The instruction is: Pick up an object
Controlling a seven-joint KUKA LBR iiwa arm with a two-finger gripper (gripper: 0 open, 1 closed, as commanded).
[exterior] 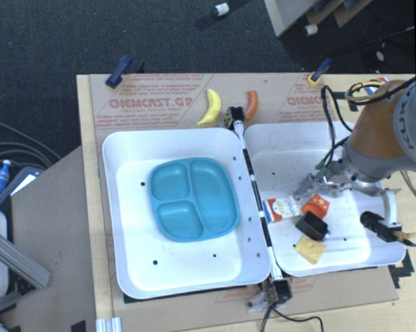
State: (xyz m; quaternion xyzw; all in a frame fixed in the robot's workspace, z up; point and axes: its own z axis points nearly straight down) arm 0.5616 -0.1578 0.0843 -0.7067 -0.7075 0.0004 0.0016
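Right bin [282, 142] holds clutter near its front edge; gripper [316, 187], grip state unclear, should drop straight onto orange block [316, 206], w/o nudging neighbors.

Right bin crowded at its near-left; far half open.
My pincer [316, 185] has free passage over the right bin's [289, 142] far floor; packet [283, 207], red piece [315, 205], black block [311, 227] and yellow wedge [310, 249] obstruct the near-left corner.

right bin | red packet [316, 206] | black block [311, 227] | yellow wedge [309, 249]
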